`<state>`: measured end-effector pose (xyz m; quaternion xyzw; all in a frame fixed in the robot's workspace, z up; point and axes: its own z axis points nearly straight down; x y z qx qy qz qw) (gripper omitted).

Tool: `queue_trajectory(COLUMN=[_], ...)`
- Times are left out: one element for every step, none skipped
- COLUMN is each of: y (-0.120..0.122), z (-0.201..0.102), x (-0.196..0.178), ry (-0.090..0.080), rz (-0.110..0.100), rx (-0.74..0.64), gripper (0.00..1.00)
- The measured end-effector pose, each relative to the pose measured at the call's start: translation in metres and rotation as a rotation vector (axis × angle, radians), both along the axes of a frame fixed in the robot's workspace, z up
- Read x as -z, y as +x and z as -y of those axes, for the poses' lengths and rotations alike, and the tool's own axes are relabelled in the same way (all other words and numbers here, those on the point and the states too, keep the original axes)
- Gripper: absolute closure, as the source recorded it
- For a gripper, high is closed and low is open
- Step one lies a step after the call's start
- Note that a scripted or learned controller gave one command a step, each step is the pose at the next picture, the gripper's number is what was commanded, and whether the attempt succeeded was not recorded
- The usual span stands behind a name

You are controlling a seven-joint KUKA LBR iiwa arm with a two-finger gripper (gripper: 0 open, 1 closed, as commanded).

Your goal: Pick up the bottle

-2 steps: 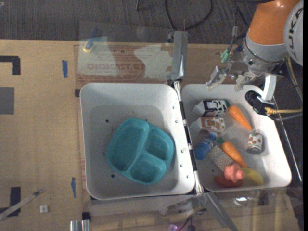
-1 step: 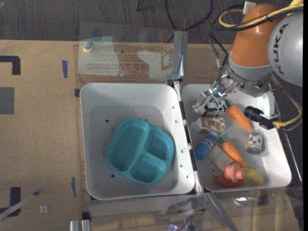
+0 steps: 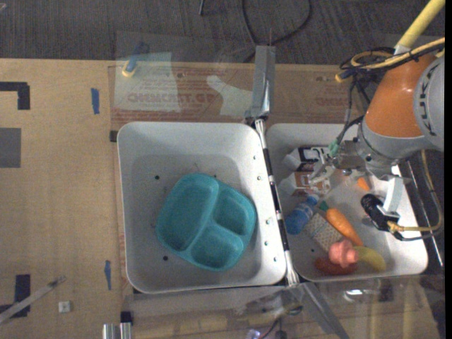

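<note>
Blue plastic bottle (image 3: 300, 215) lies tilted along the right bin's (image 3: 417, 263) left wall, beside a ribbed orange carrot (image 3: 342, 224). Gripper (image 3: 326, 169) hangs over the bin's far-left corner, arm bent in from the right.

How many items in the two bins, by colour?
Teal: 1, divided tray
Blue: 1, bottle
Orange: 1, carrot
Pink: 1, toy
Yellow: 1, banana-like piece
Red: 1, piece
Speckled: 1, flat block
Brown and white: 1, carton
Total: 8 that can be told apart; the arm covers more.
</note>
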<state>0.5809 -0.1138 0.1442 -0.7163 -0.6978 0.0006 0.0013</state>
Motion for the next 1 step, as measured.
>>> queue_trajectory(y=[-0.0271], z=[0.0628], x=[0.0012], ry=[0.000], rz=[0.002], rx=[-0.171], gripper=[0.00])
